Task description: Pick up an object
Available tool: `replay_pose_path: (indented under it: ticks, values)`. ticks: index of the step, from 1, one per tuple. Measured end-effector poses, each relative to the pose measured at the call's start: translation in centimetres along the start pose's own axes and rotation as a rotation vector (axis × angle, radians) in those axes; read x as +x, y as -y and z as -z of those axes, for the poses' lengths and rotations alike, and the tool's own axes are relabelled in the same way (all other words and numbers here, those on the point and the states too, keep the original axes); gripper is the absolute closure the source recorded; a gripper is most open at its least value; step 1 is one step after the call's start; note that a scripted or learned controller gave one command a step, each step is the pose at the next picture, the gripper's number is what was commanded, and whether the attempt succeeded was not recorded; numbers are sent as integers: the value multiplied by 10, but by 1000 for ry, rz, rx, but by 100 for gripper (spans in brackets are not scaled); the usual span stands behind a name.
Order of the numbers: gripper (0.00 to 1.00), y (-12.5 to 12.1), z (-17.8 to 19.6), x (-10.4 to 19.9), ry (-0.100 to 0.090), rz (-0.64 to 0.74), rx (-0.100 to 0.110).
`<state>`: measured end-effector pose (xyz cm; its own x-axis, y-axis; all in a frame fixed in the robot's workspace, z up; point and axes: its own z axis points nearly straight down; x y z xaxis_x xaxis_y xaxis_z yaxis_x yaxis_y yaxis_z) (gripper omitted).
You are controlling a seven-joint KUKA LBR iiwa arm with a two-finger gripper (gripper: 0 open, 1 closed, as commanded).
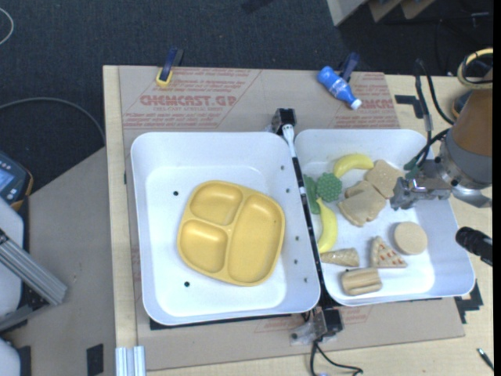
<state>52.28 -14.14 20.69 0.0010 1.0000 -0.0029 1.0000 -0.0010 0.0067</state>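
Two white bins sit side by side on the worktop (117, 210): the left bin (149, 210) carries a yellow divided tray (231, 232), and the right bin (450, 265) holds the toy food. The gripper (407, 190) hovers low over the right bin's far side, just beside the tan bread pieces (372, 193); whether its fingers are spread or closed I cannot tell. Nothing is visibly caught in it. A banana (352, 163), green broccoli (325, 188), a round cracker (409, 238), a pizza slice (386, 254), a cone (338, 257) and a brown roll (362, 281) all lie flat in the bin. The pick looks not yet done; closing on one piece and lifting remain.
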Motion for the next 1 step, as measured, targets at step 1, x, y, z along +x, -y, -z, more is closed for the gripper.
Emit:
replay_pose_path:
  ticks: [1]
  values:
    - [100,-1,19,0,-1,2,1]
